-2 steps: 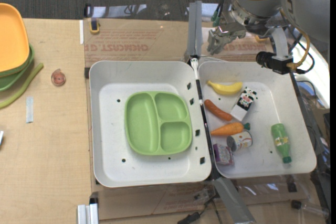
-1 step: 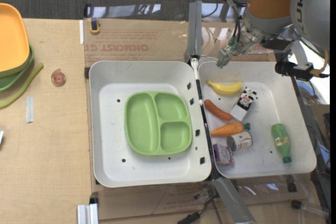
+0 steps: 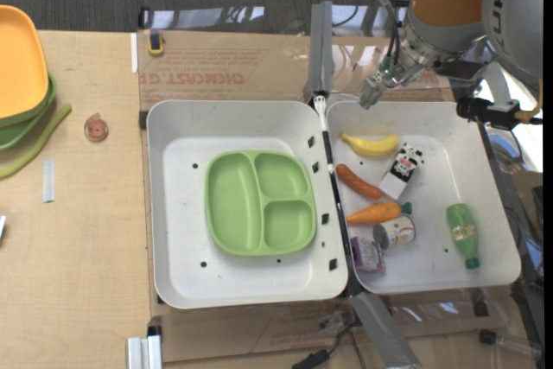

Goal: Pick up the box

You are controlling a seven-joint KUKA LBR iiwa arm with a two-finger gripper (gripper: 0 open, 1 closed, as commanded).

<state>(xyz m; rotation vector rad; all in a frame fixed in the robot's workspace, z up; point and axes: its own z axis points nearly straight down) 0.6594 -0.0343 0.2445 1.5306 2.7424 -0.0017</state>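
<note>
The box (image 3: 403, 168), a small carton with a black-and-white cow pattern, lies tilted in the right bin (image 3: 497, 212), just right of the banana (image 3: 371, 144) and slightly nearer the camera. Taking the banana as the landmark: it rests near the far-left part of the right bin, close to the divide between the two bins. Just nearer the camera than the banana lies a red-orange sausage-shaped toy (image 3: 357, 181), slanting down to the right, and nearer still a carrot (image 3: 377, 213) with a green tip, lying almost crosswise. Beyond the carrot from the banana sit a small can (image 3: 395, 232) on its side and a purple packet (image 3: 366, 256) at the bin's near-left corner. Well to the right of the banana a green bottle (image 3: 463, 234) lies lengthwise near the right wall.

The gripper (image 3: 375, 91) hangs above and behind the banana, over the far rim of the right bin, apart from the box and from everything else. Whether its fingers are spread or closed cannot be told from this slant; nothing is seen between them.

Left of the banana, across the divide, the left bin (image 3: 173, 186) carries a green divided plate (image 3: 260, 203) with three compartments.
</note>
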